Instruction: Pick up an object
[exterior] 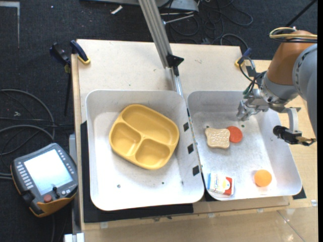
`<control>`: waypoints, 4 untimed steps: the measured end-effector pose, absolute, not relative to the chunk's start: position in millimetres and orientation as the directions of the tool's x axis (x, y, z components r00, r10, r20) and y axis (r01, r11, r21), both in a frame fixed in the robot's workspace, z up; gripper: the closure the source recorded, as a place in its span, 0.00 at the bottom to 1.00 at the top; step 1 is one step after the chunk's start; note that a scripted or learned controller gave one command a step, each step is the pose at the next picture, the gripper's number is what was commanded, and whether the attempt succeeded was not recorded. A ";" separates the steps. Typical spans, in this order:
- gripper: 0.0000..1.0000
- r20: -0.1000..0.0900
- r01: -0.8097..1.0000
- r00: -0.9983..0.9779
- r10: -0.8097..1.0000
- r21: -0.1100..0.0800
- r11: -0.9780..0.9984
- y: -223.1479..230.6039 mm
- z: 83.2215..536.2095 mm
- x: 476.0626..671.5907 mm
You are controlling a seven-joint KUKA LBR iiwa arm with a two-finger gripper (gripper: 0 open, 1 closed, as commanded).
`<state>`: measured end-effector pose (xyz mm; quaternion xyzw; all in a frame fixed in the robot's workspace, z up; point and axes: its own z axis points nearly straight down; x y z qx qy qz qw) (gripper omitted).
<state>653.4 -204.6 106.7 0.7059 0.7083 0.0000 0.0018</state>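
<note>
In the right bin (275,150) lie a slice of toast (217,138), a flat red round piece (234,134) touching its right side, an orange ball (262,178) near the front right, and a small white carton with red and blue print (221,184) at the front edge. My gripper (244,113) hangs over the back of this bin, just above and behind the red piece, pointing down. Nothing shows between its tips.
The left bin (101,175) holds a yellow plate (144,136) with three compartments. A metal pole (157,29) slants up from the divider between the bins. Clamps sit at the bench's back corners. A teach pendant (44,178) lies off the bench at left.
</note>
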 end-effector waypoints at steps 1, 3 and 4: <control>1.00 -0.003 1.000 -0.002 1.000 0.009 0.002 -206.7 171.4 657.6; 1.00 -0.001 1.000 -0.002 1.000 0.006 0.002 -211.0 241.7 661.1; 1.00 0.002 1.000 -0.008 1.000 -0.001 0.008 -150.7 236.0 644.7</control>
